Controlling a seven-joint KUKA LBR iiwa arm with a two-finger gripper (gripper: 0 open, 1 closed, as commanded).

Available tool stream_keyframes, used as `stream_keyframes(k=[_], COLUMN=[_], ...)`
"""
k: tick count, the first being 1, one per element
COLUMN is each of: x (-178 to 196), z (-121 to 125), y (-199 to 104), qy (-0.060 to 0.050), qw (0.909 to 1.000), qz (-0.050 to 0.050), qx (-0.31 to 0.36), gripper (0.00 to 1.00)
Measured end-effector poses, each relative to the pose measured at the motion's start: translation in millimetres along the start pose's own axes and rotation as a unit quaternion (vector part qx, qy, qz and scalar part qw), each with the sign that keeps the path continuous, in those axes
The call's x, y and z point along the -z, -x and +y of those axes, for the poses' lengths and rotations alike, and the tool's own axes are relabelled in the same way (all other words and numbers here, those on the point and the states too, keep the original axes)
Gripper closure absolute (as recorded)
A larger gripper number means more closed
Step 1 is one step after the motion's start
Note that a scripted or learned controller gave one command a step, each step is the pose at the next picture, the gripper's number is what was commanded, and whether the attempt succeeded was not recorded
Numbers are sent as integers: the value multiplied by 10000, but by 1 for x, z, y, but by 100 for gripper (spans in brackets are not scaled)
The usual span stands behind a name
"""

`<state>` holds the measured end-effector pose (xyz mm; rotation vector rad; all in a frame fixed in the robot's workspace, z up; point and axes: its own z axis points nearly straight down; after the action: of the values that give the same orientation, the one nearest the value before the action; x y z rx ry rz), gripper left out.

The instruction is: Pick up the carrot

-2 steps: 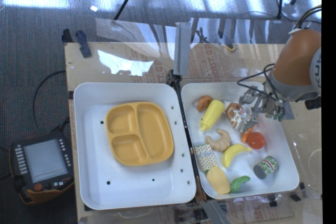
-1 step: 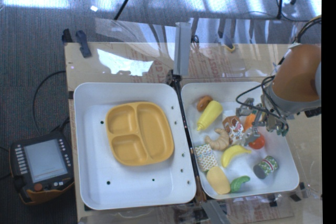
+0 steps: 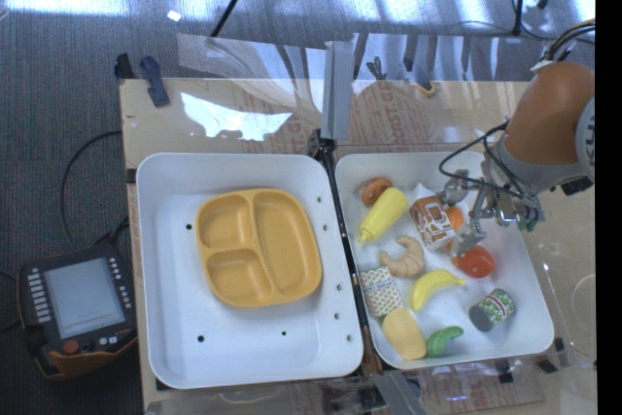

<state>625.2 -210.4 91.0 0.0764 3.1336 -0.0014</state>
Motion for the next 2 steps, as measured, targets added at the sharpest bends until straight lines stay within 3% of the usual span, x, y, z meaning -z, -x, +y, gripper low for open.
stream_keyframes(k=[1, 2], x=[10, -4], z=[1, -6], y=[1, -89], qy=[4, 16], qw=[10000, 9989], qz=[-14, 49], qx=[10, 463], gripper=[100, 100])
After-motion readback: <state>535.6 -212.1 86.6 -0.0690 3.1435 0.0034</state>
